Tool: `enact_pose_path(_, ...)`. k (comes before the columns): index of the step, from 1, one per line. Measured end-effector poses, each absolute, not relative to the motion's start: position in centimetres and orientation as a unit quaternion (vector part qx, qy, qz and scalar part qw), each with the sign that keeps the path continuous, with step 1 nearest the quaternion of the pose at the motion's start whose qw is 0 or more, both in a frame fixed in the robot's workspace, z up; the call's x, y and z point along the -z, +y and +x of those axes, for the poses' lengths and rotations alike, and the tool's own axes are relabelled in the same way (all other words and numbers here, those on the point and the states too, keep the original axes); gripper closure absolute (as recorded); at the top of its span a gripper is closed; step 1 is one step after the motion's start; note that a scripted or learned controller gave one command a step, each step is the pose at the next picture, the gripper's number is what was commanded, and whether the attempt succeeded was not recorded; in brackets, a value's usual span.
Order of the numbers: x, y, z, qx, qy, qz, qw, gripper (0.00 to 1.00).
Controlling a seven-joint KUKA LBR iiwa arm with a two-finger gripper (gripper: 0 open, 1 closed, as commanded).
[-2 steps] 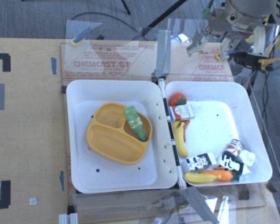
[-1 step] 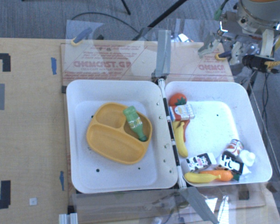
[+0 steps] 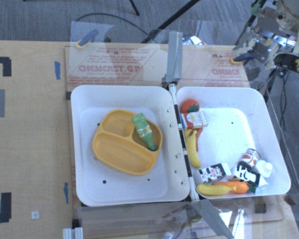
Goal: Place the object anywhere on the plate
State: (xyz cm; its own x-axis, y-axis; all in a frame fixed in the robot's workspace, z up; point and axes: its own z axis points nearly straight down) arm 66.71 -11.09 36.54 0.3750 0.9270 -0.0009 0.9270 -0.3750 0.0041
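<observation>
Two white bins (image 3: 84, 103) are seen on the bench; a green bottle (image 3: 144, 131) lies slantwise on the yellow plate (image 3: 114, 151), well left of the gripper (image 3: 266, 41), whose grip cannot be told

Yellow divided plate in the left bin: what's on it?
A green plastic bottle lies on the yellow divided plate, across the right compartment and the rim. The other compartments show bare; the plate surface under the bottle is covered.

The arm (image 3: 284, 14) is cut off at the top right corner, jaws seemingly hidden.
</observation>
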Motion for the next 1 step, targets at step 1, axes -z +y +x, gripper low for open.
enact_pose_path(1,-37.73,-15.95,66.71,-0.0007,0.532,0.847,0.002,0.00)
